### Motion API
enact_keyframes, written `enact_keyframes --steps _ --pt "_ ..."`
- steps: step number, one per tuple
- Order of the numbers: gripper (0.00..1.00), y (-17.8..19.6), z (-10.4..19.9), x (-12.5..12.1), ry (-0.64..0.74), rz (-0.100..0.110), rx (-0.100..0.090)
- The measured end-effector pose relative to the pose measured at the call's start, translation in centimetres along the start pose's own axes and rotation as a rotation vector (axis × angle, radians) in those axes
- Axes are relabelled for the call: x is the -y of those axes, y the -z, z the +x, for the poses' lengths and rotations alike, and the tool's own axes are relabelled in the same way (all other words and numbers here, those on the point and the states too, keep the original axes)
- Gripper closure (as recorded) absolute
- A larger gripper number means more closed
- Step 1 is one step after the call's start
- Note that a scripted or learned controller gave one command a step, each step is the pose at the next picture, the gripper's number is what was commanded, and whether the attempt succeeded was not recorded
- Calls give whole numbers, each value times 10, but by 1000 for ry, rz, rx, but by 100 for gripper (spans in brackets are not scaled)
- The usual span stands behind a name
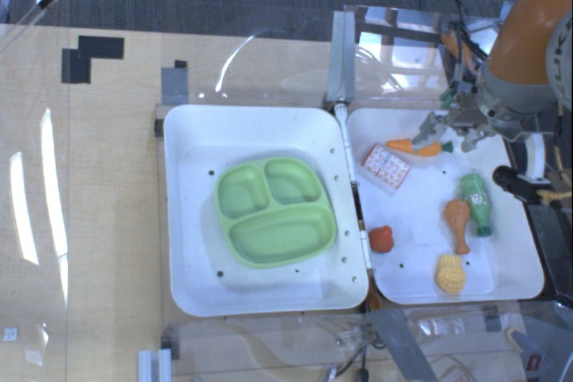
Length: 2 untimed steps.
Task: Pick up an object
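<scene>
The right bin [510,282] holds several toy items. An orange carrot [410,146] lies near its back, with a white box with red dots [386,166] beside it. A green bottle [475,203], a tan drumstick [458,224], a yellow corn cob [449,274] and a small red fruit [381,238] lie nearer the front. My gripper [450,134] hangs open just over the carrot's right end, one finger by the carrot's leafy tip and the other to its right. Nothing is held between the fingers.
The left bin [192,282] holds a green divided plate [276,210]. A metal post [339,58] stands behind the seam between the bins. The arm's orange band [528,22] rises over the right bin's back right corner, with cables trailing behind.
</scene>
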State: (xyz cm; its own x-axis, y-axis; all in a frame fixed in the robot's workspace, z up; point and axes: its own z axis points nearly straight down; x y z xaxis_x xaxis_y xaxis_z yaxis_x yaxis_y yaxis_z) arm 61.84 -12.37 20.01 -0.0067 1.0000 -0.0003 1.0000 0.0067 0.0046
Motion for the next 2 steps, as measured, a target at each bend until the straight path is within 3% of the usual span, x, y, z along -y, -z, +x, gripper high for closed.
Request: enact_keyframes --steps 1,2 --pt "0 -97 -8 -36 73 -16 4" --pt "0 -104 -50 -51 126 18 -15"
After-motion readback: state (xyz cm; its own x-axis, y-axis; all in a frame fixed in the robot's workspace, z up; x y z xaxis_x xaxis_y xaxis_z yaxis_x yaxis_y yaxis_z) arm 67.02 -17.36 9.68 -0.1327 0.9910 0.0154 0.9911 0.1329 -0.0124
